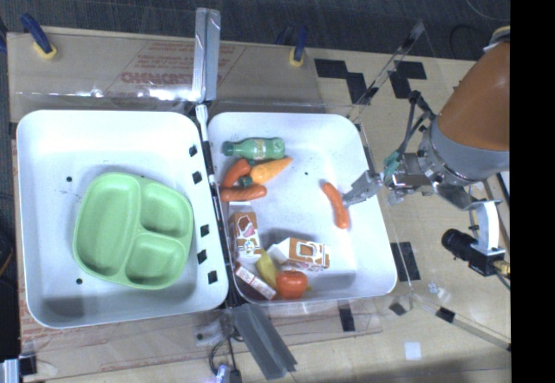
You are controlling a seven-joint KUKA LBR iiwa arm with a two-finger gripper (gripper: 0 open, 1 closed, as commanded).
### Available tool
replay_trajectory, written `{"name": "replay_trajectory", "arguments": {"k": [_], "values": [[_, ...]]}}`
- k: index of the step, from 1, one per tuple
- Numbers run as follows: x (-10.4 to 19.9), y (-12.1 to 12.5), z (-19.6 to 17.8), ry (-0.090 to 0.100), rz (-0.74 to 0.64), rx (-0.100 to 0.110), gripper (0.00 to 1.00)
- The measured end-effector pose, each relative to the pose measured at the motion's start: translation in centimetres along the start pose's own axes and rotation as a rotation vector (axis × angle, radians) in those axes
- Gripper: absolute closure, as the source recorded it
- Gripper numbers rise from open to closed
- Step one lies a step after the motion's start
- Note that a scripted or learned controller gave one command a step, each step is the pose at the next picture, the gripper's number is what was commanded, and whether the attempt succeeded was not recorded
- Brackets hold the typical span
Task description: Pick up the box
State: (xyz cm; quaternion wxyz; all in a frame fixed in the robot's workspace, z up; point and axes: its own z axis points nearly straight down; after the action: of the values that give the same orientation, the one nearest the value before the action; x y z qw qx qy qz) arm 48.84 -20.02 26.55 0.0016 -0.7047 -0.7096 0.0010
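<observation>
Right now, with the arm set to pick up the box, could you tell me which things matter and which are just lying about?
For the job:
box
tool

Lying about:
green bottle
carrots
sausage
brown packet
tomato
green tray

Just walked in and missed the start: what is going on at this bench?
The grey arm's gripper sits at the right bin's right rim, beside an orange sausage-shaped toy. It holds nothing. The small white-and-brown carton box lies untouched near the bin's front, among toy food. The left bin holds a green divided plate.
</observation>
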Motion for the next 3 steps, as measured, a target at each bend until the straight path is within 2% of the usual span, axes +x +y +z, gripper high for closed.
{"name": "replay_trajectory", "arguments": {"k": [1, 2, 3], "values": [[8.7, 1.1, 12.9, 0.001, 0.381, 0.003, 0.0], [10.0, 0.7, 16.2, -0.005, 0.479, -0.031, 0.0], [10.2, 1.0, 15.1, 0.0, 0.472, -0.034, 1.0]]}}
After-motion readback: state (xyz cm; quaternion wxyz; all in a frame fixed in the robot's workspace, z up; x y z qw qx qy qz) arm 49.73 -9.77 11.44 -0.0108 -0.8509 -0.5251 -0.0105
